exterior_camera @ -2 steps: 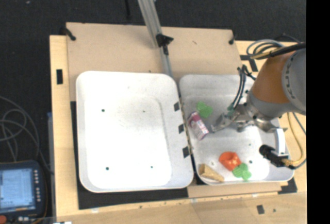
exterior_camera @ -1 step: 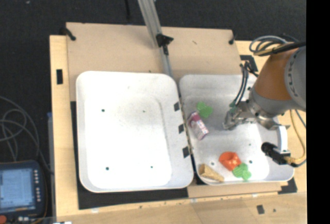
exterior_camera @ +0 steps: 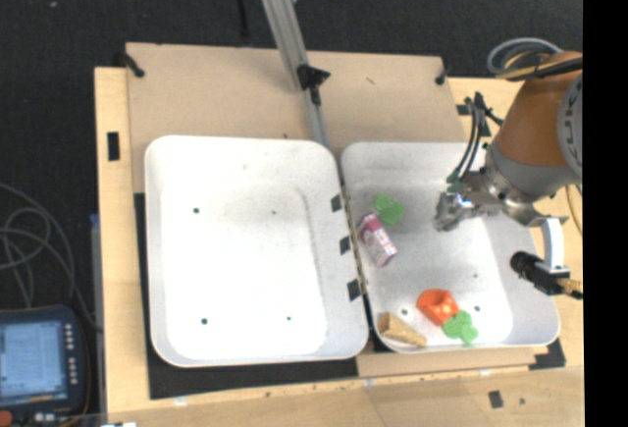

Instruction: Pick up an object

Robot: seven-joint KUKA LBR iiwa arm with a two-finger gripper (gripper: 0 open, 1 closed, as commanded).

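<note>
Lying left of tool (exterior_camera: 449, 215) — green obj (exterior_camera: 390, 210)

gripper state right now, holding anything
Gripper: over the right bin, no object seen in it; open or shut cannot be told.

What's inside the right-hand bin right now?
The right bin holds a green piece, a pink wrapped packet, an orange toy with a green bit, and a tan wedge. The gripper and arm cover part of the floor.

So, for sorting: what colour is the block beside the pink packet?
Green, in the camera view.
</note>
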